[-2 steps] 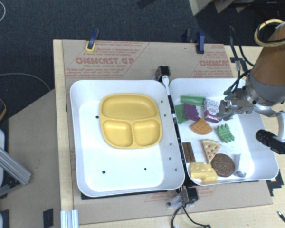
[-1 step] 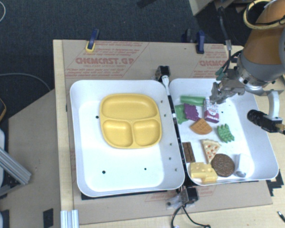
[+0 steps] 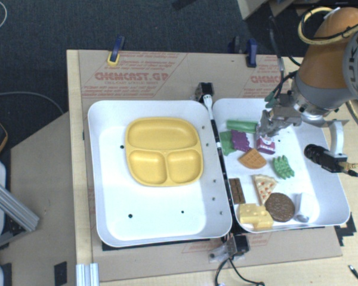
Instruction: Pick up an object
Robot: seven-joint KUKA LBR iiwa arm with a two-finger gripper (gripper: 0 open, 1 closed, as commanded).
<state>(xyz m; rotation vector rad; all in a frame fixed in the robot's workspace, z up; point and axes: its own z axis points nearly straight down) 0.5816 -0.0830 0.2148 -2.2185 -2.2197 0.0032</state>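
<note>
The right bin (image 3: 334, 201) holds several toy foods. My gripper (image 3: 267, 133) hangs low over its upper middle, right above a small purple and white piece (image 3: 265, 145); whether it touches that piece I cannot tell. Left of the gripper lie a green pod (image 3: 241, 125), a purple piece (image 3: 240, 140) and a green leaf piece (image 3: 226, 142). An orange cracker (image 3: 252, 158) and a green broccoli-like piece (image 3: 283, 167) lie just below it. Nearer the front lie a pizza slice (image 3: 264, 187), a brown cookie (image 3: 280, 207), a yellow cheese block (image 3: 255, 215) and a chocolate bar (image 3: 236, 190).
The left bin (image 3: 107, 207) holds a yellow three-part plate (image 3: 163, 149). A black fitting (image 3: 324, 156) sticks into the right bin from its right rim. The arm's grey and orange body (image 3: 331, 64) stands above the right bin's far right corner. Clamps (image 3: 114, 52) hold the board's back edge.
</note>
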